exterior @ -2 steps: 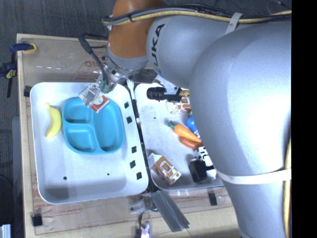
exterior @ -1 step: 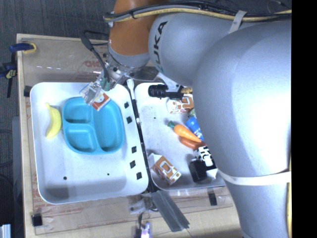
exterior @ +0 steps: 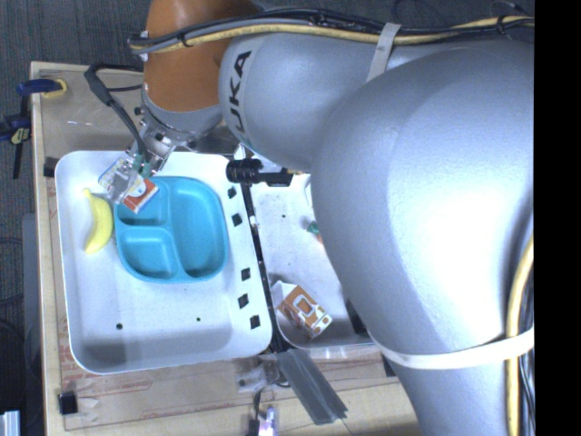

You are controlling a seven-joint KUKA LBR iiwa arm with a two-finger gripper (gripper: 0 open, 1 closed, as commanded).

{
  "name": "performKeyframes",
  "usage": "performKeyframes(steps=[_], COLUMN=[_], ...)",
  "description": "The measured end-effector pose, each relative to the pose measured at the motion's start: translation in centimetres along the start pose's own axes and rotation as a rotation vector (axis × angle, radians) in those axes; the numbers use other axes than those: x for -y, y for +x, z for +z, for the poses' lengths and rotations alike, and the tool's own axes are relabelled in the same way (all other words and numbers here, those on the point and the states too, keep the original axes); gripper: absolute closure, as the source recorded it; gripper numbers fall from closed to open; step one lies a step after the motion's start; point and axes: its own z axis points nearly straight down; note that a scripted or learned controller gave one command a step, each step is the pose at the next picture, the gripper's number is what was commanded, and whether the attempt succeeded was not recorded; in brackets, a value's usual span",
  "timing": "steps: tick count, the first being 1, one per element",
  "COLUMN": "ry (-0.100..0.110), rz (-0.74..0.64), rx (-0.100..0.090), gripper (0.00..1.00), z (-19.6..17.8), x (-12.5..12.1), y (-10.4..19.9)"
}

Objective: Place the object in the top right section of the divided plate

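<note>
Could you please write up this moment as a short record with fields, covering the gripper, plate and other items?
gripper: over the plate's upper left corner
small box: orange and white, right under the gripper at the plate's edge; grip unclear
plate: blue, divided, in the left bin
banana: yellow, just left of the plate
left bin: white, holds plate and banana
carton: brown and white, in the right bin

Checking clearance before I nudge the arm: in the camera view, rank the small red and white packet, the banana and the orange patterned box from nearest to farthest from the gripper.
Gripper is over the left bin's upper-left area.
1. Small red and white packet: right at the gripper, on the blue divided plate's upper-left corner.
2. Banana: just left of the plate.
3. Orange patterned box: right bin, lower end.
</note>
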Motion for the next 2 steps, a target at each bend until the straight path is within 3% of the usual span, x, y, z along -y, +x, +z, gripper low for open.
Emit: performKeyframes(steps=[1,2], ry=[0.002,0.001], rz=[0.051,0.051], rx=[0.001,0.002], gripper=[1.0,0.0], z=[5.5,5.48], x=[3.76,3.75], y=[-4.22,-4.22])
